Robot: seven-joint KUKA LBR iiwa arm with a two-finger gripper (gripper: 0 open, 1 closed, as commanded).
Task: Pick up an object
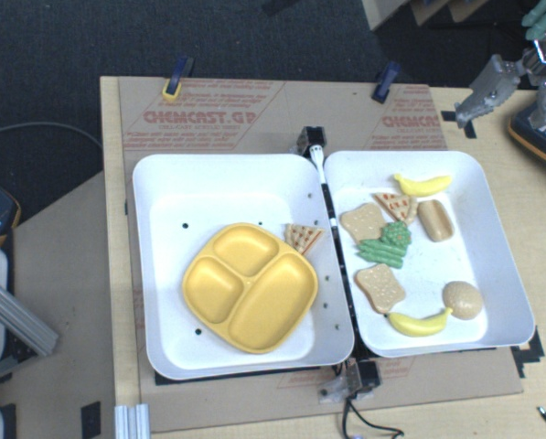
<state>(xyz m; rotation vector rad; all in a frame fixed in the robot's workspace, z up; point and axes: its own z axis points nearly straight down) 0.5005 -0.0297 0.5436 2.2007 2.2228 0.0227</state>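
Toys crowd the right bin point(492, 245), leaving pick options; gripper point(492, 85) hangs at two o'clock, fingers' state impossible to tell.

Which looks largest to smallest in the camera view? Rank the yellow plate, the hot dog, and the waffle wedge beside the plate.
1. yellow plate
2. hot dog
3. waffle wedge, close to the hot dog

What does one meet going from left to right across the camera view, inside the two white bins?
Yellow three-compartment plastic plate → small waffle-patterned wedge beside it → green toy vegetable → tan bread roll → round beige toy potato.
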